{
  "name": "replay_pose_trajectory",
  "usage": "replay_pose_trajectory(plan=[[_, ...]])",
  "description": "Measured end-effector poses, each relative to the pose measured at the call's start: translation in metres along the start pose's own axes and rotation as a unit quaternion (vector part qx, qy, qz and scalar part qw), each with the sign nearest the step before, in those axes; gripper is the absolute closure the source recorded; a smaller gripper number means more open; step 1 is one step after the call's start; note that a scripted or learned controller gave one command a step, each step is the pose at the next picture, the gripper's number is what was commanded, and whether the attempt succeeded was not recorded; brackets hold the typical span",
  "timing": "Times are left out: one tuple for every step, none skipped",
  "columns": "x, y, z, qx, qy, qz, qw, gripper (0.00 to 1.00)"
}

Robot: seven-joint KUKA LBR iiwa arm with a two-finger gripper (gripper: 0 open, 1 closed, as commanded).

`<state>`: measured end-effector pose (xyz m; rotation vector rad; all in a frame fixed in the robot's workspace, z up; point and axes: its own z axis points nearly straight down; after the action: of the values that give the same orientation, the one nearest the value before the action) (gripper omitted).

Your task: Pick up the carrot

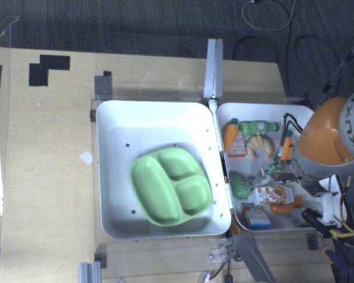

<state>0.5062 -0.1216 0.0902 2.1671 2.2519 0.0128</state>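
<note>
The left bin [106, 175] is being occupied by a green divided plate [171, 186]. The right bin [242, 223] is being crowded with toy food, with the arm [327, 137] hanging over its 3 o'clock side. The gripper [281, 168] is being kept near the bin's middle; its state cannot be told. The carrot [230, 132] is lying at 11 o'clock, beside a green bottle [258, 126]. It is being judged light, stiff and smooth; its orange mid-body is being suggested for the grasp.
</note>
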Motion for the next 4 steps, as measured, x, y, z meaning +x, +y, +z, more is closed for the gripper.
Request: replay_pose_trajectory(plan=[[0.018,-0.008,-0.004,-0.008,-0.007,-0.088,0.9961,0.0],[0.007,-0.017,-0.006,0.005,0.003,-0.083,0.9965,0.0],[-0.03,0.073,0.002,0.001,0.001,0.017,0.9999,0.0],[-0.028,0.074,-0.009,0.001,0.002,0.013,0.9999,1.0]])
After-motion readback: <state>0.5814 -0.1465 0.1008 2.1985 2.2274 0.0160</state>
